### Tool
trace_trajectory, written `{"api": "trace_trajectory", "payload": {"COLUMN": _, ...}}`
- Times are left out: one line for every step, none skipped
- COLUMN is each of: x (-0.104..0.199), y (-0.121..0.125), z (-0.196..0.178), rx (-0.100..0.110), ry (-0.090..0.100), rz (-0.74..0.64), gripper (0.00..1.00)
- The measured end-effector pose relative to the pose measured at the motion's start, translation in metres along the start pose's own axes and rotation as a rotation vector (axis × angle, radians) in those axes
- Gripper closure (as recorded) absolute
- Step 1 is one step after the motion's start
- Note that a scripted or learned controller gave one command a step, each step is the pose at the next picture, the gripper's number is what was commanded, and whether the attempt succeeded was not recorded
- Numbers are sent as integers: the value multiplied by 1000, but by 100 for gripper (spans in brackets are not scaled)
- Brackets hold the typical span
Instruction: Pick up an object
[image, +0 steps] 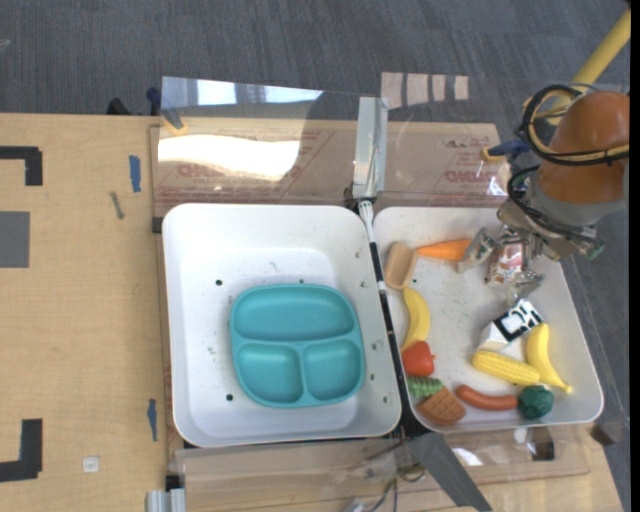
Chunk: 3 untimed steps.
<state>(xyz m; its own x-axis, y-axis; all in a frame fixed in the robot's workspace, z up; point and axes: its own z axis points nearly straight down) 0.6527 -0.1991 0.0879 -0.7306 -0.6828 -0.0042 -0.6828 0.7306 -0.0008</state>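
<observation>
My gripper (507, 258) hangs over the far part of the right bin (585, 345), beneath the orange wrist band. An orange carrot (443, 250) lies just to its left. A black-and-white block (517, 322) sits a little nearer than the gripper. Other toy foods in this bin are a tan bread piece (400, 265), a yellow banana (417, 315), a red pepper (418, 357), a corn cob (505, 367), a second banana (543, 355), a sausage (487, 398), a waffle piece (440, 407) and a dark green vegetable (536, 401).
The left bin (190, 300) holds a teal divided plate (296, 343). A ridge where the two bins meet (380, 300) runs between them. A clear panel (260, 150) stands behind the bins. Brown bench surface (70, 300) extends to the left.
</observation>
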Motion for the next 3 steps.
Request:
{"api": "trace_trajectory", "payload": {"x": -4, "y": -2, "z": -14, "rx": 10, "ry": -13, "rz": 5, "gripper": 100}}
{"api": "trace_trajectory", "payload": {"x": -43, "y": 19, "z": -102, "rx": 11, "ry": -10, "rz": 162, "gripper": 100}}
{"api": "trace_trajectory", "payload": {"x": 4, "y": 104, "z": -6, "rx": 5, "ry": -3, "rz": 90, "gripper": 100}}
